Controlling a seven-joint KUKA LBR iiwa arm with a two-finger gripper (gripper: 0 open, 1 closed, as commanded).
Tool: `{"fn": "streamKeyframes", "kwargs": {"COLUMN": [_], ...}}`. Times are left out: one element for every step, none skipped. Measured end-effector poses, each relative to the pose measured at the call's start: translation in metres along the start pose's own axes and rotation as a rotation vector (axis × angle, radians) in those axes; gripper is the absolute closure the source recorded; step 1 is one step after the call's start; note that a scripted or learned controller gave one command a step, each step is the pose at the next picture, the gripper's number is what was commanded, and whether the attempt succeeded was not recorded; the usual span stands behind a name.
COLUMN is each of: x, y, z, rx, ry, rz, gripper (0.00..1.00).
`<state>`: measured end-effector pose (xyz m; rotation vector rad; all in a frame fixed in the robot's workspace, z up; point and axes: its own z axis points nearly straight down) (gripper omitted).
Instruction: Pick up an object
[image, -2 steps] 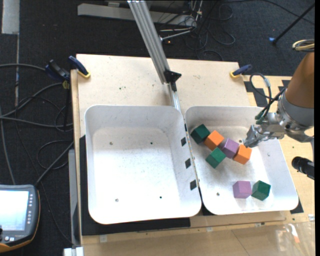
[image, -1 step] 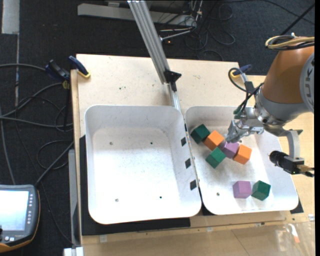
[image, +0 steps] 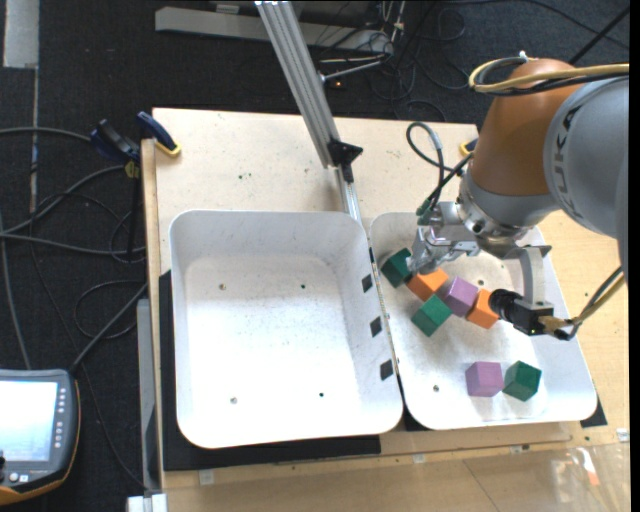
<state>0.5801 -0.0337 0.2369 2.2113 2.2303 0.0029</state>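
Camera view, gripper (image: 437, 252) sits low in the right bin (image: 560, 400), upper-middle of the frame's right half, right over a cluster of blocks. Cannot tell how far it is open or whether it has anything; its tip is hidden by its own body. Arm (image: 545, 140) comes in from the upper right, grey with a broad orange band, wrist pointed down and slightly left.

Just below the gripper: orange block (image: 430, 283), touching or nearly touching it. Dark green block (image: 397, 267) just left, near the bin's left wall. Purple block (image: 461, 296) and a second green block (image: 432, 317) are packed against the orange one. Another orange block (image: 482, 310) is right of the purple. Lower right, apart from the cluster: purple block (image: 484, 378) beside a green block (image: 522, 381).

Left bin (image: 200, 250) is alongside, on the pale worktop (image: 250, 150).
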Motion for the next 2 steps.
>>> {"fn": "streamKeyframes", "kwargs": {"x": [0.053,0.102], "y": [0.021,0.037], "z": [-0.009,-0.012], "rx": [-0.002,-0.001], "ry": [0.001,0.001], "rz": [0.000,0.001], "gripper": [1.00,1.00]}}
